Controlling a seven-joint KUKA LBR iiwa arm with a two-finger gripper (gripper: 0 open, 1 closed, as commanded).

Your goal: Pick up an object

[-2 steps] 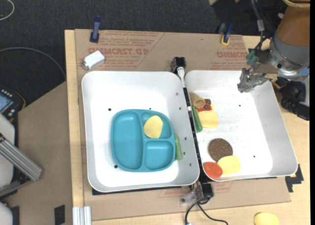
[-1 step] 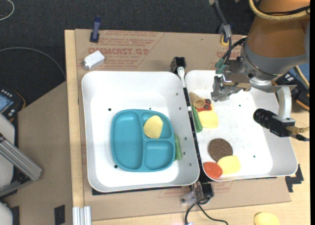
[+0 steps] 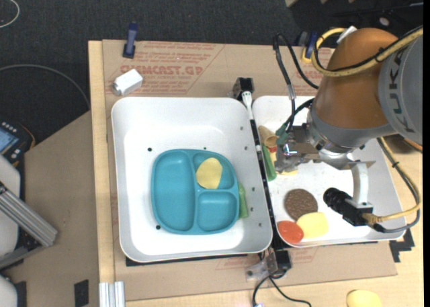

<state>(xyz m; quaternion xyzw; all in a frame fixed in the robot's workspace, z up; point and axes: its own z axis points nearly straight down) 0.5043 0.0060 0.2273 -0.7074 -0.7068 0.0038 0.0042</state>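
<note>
End effector (image 3: 290, 152) hangs over the far-left part of the right bin (image 3: 384, 195), close to the wall shared with the left bin (image 3: 134, 164). Whether it is wide or narrow I cannot tell, and nothing can be seen held in it.

Things to pick up lie around it. A tan peg (image 3: 270, 140) sits just to its left, and a green stick (image 3: 269, 163) lies along the shared wall. A pale yellow bit (image 3: 289, 170) shows just near of it. Nearer still lie a brown disc (image 3: 300, 201), a yellow lump (image 3: 312, 224) touching the disc's near edge, and a red piece (image 3: 290, 232) against the lump's left side, at the near rim.

A teal plate (image 3: 175, 191) with compartments rests in the left bin. A yellow slice (image 3: 209, 172) lies in its far-right compartment, and a green strip (image 3: 242, 201) lies along its right edge.

A white block (image 3: 127, 82) sits on the bench (image 3: 168, 64), beyond the left bin's far-left corner.
</note>
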